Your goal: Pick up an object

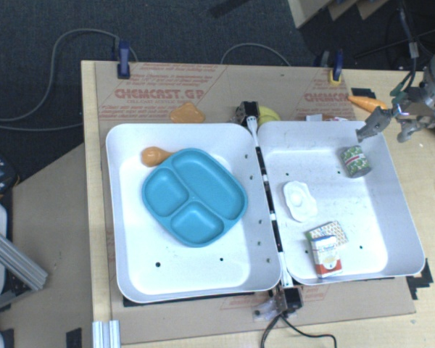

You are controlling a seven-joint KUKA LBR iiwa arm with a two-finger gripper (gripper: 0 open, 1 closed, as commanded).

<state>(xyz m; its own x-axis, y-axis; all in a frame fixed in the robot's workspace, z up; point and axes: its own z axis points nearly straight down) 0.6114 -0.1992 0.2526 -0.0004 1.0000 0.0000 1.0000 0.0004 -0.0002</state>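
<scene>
The gripper (388,124) is seen at the upper right corner of the right bin (391,216), its two fingers spread apart with nothing between them. A small green can (356,160) lies just at seven o'clock of the fingertips, apart from them. Further at seven o'clock a white egg-shaped piece (298,199) rests mid-bin, and a red and white carton (326,248) lies at six o'clock of it. In the left bin (130,252) a blue divided plate (194,196) is set, with an orange drumstick (155,155) touching its ten o'clock edge.
</scene>
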